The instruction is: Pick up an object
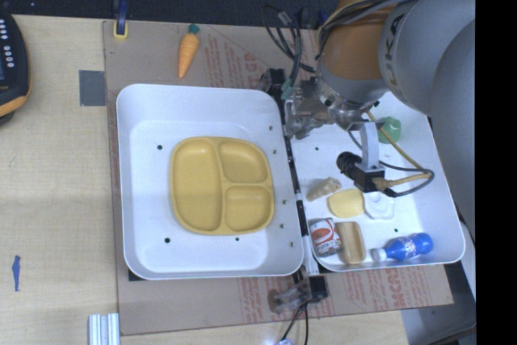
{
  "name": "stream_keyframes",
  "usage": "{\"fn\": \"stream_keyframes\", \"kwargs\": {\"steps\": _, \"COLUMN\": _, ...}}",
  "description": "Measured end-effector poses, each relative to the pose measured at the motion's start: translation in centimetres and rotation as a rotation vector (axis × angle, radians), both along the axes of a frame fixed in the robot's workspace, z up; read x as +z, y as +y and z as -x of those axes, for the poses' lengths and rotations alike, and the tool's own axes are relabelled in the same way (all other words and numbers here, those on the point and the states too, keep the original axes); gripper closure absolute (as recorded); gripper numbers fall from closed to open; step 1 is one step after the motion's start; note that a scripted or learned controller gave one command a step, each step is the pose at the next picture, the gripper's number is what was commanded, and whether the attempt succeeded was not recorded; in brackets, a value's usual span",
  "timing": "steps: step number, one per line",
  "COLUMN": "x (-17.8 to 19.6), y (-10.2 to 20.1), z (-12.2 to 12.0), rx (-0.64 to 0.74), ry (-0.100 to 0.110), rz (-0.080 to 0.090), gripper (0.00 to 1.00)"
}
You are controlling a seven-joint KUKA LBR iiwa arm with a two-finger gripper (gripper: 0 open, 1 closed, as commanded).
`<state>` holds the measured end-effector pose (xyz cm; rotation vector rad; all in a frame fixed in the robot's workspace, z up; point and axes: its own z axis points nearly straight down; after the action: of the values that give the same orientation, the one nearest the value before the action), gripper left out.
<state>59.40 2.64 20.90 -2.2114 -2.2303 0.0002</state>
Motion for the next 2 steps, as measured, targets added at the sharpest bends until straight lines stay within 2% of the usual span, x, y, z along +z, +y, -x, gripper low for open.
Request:
{"fn": "stream_keyframes", "kwargs": {"steps": 1, "x": 4.7, "y": -7.8, "z": 4.4, "rx": -0.013, "ry": 0.000, "rz": 0.003, "gripper": 1.00}}
{"fn": "stream_keyframes", "kwargs": {"steps": 2, "x": -2.1, "y": -7.3, "z": 6.9, "rx": -0.005, "ry": 0.011, "rz": 0.000, "gripper": 1.00}}
